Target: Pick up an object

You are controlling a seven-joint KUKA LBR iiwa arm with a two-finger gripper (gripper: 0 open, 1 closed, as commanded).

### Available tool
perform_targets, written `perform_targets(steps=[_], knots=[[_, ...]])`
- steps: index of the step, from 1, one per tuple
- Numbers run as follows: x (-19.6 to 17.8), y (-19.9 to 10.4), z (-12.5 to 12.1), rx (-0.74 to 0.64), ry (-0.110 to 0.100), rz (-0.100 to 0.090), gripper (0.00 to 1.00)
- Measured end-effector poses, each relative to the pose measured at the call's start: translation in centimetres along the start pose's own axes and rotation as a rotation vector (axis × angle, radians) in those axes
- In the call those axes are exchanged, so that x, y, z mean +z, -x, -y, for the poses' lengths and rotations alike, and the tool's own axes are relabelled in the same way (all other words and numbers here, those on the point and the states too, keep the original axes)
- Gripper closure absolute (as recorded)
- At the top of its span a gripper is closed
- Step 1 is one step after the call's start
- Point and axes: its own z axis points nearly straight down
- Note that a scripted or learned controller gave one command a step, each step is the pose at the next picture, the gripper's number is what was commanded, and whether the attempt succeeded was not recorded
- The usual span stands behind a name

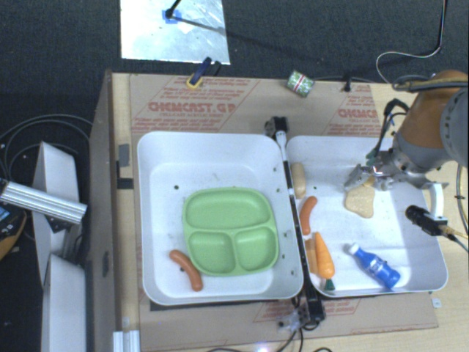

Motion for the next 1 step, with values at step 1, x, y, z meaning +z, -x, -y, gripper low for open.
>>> perform_targets(steps=[1], knots=[[-2.43, 1.47, 1.80, 0.001, 0.001, 0.000, 0.00]])
